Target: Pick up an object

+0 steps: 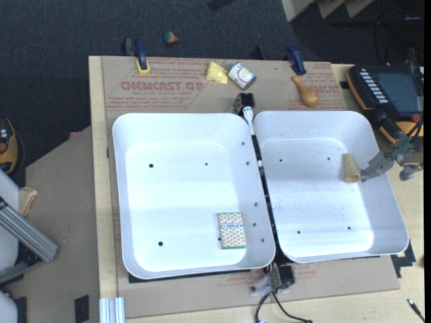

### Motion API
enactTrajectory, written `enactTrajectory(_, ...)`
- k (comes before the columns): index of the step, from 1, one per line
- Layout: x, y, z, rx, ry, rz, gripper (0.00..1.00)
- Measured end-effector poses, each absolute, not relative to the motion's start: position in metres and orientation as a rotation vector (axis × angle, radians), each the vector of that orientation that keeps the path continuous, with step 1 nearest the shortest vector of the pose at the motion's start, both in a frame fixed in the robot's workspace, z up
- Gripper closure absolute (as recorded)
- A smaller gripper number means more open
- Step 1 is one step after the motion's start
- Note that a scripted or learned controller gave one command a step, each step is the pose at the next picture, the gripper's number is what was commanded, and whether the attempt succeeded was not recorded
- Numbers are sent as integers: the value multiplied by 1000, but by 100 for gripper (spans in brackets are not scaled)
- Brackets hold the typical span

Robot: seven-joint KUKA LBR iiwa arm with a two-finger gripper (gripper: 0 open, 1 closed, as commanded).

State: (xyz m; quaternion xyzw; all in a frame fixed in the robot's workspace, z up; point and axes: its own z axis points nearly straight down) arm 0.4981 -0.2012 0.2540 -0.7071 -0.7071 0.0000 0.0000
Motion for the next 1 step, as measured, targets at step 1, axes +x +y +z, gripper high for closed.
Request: enactTrajectory(1, 528, -166, 387, -2225, -2241, -16, 0)
